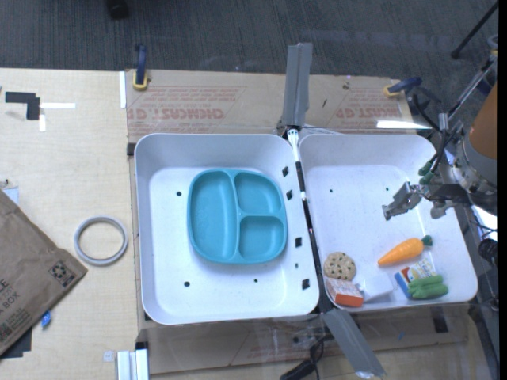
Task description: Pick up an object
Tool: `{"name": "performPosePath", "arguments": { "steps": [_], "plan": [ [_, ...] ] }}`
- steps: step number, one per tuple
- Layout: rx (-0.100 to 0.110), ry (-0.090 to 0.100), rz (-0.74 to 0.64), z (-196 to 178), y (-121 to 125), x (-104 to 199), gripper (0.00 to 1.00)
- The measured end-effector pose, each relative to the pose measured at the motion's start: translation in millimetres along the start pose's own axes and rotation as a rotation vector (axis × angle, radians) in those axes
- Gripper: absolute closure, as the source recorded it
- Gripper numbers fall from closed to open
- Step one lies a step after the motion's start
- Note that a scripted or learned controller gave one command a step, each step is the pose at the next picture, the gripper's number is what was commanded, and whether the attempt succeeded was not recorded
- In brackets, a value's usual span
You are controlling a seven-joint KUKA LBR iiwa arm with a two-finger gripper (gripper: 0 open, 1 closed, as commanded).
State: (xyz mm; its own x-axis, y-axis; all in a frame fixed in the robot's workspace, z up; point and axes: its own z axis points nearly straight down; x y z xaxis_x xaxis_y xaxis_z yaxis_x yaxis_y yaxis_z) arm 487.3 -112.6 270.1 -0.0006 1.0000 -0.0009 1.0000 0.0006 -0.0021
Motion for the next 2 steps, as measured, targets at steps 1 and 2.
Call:
{"name": "performPosePath", "arguments": {
  "steps": [1,2],
  "plan": [
    [0.001,0.001,0.079,90.1,-10.1,-49.8,0.00],
    [0.001,0.001,-0.028,179.3,-10.4,-66.5,0.00]
  ]
}}
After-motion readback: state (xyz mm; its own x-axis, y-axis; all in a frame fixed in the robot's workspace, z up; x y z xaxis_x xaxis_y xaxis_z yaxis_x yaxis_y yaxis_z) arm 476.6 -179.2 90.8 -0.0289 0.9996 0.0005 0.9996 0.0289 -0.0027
